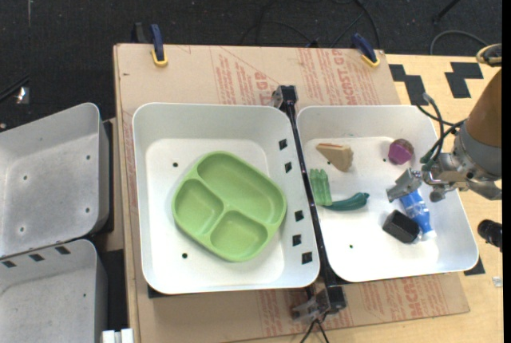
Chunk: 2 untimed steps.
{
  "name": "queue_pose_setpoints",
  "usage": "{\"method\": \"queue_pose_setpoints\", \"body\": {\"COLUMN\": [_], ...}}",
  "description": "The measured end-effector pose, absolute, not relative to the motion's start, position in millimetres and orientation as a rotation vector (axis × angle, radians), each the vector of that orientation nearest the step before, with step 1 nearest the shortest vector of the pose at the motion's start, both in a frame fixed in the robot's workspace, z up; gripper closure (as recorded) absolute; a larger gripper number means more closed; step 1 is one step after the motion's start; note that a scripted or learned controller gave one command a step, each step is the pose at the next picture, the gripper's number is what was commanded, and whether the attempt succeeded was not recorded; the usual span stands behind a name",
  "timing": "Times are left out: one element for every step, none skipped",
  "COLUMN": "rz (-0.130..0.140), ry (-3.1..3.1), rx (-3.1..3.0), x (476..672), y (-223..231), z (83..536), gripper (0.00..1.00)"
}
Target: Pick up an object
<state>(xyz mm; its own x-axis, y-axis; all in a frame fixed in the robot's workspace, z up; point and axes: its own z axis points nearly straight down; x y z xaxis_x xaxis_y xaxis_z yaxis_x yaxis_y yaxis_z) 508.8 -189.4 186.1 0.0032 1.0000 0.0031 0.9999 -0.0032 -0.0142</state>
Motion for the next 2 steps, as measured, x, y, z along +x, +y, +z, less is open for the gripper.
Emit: {"method": "queue_pose_setpoints", "body": {"rz": [0.001,0.003], "ry": [-2.222,-2.218], "rx": [-2.22,-2.222], "x": [512.1,512.6], "y": [-189,-199], "z": [194,142], "gripper": [0.0,0.0]}}
